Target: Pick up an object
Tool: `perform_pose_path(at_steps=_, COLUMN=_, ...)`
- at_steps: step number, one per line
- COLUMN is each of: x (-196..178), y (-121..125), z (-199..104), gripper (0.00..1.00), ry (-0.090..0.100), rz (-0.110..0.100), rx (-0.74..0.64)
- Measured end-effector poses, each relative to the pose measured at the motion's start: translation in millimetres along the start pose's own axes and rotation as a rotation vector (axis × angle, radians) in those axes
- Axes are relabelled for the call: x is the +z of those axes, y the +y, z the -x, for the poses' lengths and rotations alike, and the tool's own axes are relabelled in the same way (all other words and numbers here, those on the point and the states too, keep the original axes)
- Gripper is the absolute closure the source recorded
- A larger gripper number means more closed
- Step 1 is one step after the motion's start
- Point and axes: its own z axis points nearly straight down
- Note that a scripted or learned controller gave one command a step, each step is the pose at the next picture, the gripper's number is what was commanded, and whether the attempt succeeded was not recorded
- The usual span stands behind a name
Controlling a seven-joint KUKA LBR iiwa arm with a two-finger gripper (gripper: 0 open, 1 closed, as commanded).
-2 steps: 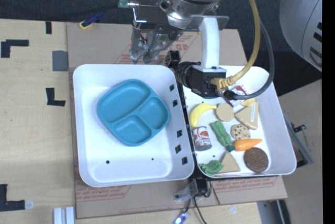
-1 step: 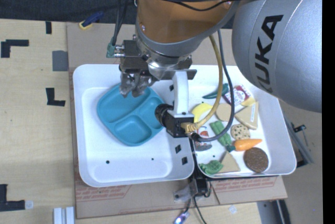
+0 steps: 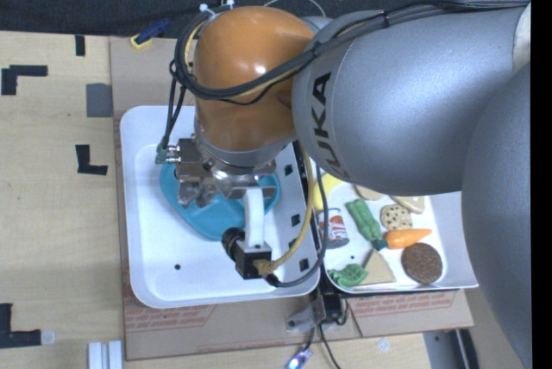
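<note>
Over on the left, bare bench (image 3: 52,229) with a few black marks, and nothing there to grab. Next, the left bin (image 3: 142,272), white and shallow, with lots of bare floor near its front and left walls. Good open room there for sliding in or lifting out.

Inside that bin, a flat blue thing (image 3: 194,216), lying down, partly under the gripper (image 3: 203,190). Most likely the thing to pick up, being right below the tool. Lies low and thin, so probably hard to get hold of except at its rim.

Hangs straight down over the blue thing, that gripper, very close to it or touching; hard to say which. Can't tell if the jaws are apart or together, hidden under the round orange band (image 3: 241,74). Nothing seen held.

Close on the right, the wall shared with the right bin (image 3: 461,281), so little room for moving that way. Better to go straight up.

Farther right, small toy foods packed together: a green pickle (image 3: 364,219), a carrot (image 3: 407,236), a brown round piece (image 3: 422,262). Above them, the big grey arm (image 3: 414,83), reaching in from the right.
</note>
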Motion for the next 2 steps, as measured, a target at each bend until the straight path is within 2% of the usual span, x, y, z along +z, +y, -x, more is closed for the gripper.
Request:
perform_pose_path(at_steps=1, x=-200.0, y=-10.3, z=23.1, gripper=1.00, ry=0.015, rz=0.033, rx=0.000)
perform_pose_path(at_steps=2, x=-265.9, y=-11.7, z=69.9, gripper=1.00, ry=0.010, rz=0.024, rx=0.004)
